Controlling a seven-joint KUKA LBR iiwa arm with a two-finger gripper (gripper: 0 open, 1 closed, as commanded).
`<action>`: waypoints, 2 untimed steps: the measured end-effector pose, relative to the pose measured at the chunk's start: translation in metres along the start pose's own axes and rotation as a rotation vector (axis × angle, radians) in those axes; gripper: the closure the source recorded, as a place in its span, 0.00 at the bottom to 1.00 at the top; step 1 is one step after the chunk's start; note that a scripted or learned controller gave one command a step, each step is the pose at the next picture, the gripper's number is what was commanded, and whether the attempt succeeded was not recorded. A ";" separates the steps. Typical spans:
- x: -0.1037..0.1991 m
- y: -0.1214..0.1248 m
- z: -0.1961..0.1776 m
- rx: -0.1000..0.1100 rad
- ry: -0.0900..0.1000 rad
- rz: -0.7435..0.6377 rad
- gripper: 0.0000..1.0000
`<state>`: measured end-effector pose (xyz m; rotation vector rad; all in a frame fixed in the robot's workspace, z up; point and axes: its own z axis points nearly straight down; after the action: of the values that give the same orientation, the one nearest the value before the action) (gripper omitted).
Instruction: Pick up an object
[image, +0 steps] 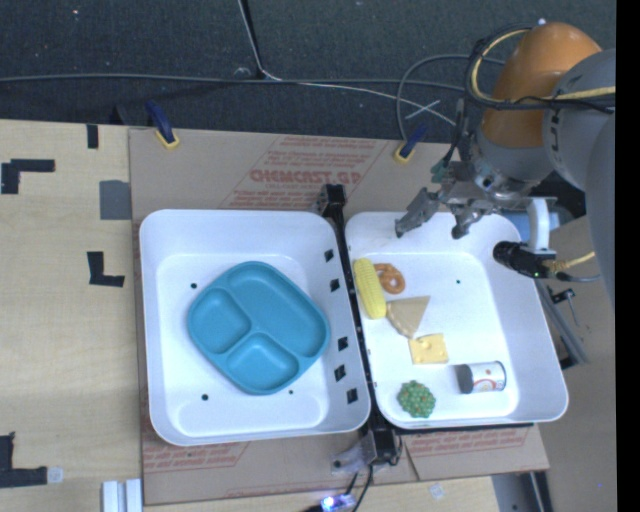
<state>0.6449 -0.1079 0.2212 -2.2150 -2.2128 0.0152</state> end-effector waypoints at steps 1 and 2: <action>0.000 0.003 -0.008 -0.013 -0.001 -0.003 0.00; -0.005 0.007 0.053 -0.007 -0.002 -0.002 0.00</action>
<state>0.6516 -0.1132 0.1676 -2.2175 -2.2194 0.0091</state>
